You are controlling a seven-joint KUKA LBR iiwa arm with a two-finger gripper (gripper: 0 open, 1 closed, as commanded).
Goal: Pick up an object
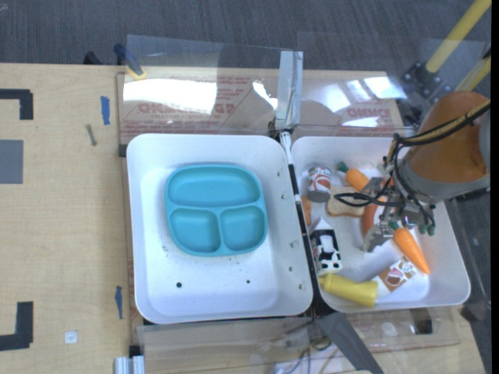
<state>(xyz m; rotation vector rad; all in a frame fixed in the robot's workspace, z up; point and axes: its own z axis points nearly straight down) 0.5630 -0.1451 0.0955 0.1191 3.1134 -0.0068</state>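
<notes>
The gripper [383,231] hangs low in the right bin [448,291] among the toy food, beside a carrot [411,250]; whether it is clenched or released cannot be told; nothing is seen held, so the step looks like the descent to grasp; next it needs to straddle the carrot across its width; the carrot's long axis runs diagonally, tip toward lower right.

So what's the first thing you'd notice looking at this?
Probably the big bright blue tray with three compartments, sitting in the left white bin. Next, the right bin is full of small toy foods, like an orange carrot and a yellow bottle, with the robot's hand reaching down among them.
</notes>
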